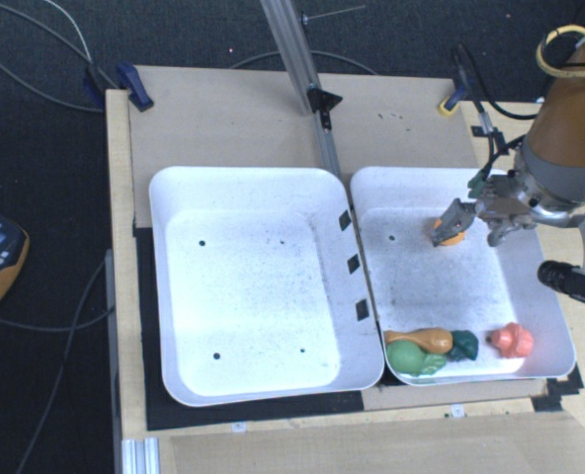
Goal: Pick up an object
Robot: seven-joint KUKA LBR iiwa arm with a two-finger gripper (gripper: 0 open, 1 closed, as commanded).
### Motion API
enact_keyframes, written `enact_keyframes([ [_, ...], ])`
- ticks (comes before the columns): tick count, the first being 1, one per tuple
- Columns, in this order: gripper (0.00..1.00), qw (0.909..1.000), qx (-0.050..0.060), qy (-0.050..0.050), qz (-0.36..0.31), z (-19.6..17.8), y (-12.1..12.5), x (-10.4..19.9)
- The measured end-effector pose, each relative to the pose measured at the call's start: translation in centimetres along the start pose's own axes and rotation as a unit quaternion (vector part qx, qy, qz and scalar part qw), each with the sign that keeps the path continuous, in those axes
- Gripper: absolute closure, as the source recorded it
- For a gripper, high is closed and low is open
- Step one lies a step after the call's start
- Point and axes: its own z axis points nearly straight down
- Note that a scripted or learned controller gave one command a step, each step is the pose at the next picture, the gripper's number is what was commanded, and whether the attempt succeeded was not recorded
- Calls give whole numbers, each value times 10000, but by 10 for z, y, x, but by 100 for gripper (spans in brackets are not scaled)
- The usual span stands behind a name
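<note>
My gripper (473,229) hangs over the upper middle of the right bin (411,191), its two fingers spread apart. A small orange object (451,236) lies right under the tip of the left finger (452,218), touching or nearly touching it and not between the two fingers. Along the bin's near edge lie a yellow-orange gourd-shaped piece (426,340), a green piece (414,360), a dark teal piece (462,345) and a pink piece (511,340).
The left bin (174,205) sits beside the right one, with black clips (353,263) along the shared edge. A metal pole (294,42) slants across the back of the bench. Blue clamps (134,87) hold the board's far corners.
</note>
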Motion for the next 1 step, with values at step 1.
enact_keyframes([
  [1, 0, 10000, -5, -8, 18, -14, -56, -49],
])
